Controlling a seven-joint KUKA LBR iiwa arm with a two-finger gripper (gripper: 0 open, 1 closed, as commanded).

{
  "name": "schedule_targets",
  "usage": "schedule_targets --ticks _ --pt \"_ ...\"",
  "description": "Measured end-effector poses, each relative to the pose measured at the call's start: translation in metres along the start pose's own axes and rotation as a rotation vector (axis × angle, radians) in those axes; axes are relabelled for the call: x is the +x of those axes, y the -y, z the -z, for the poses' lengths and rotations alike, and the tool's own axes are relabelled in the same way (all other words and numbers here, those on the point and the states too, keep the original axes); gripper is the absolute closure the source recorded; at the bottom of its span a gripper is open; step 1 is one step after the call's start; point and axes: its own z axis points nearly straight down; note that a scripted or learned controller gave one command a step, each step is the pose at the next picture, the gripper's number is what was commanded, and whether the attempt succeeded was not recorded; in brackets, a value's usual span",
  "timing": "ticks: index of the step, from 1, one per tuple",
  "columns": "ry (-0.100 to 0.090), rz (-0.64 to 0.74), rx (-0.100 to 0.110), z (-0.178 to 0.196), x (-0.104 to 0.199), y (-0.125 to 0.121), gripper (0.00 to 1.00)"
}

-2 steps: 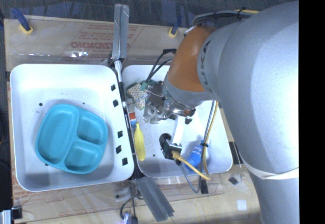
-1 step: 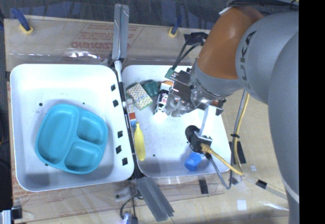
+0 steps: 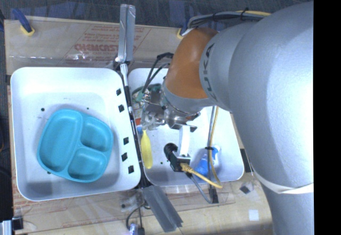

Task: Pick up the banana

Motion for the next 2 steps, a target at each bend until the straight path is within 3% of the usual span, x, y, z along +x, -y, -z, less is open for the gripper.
schedule_targets --ticks 1,2 --pt "-0.001 0.05 -0.002 0.001 -0.053 0.019 0.0" --pt "-0.001 0.116 -0.001 0.0 0.011 0.049 0.0"
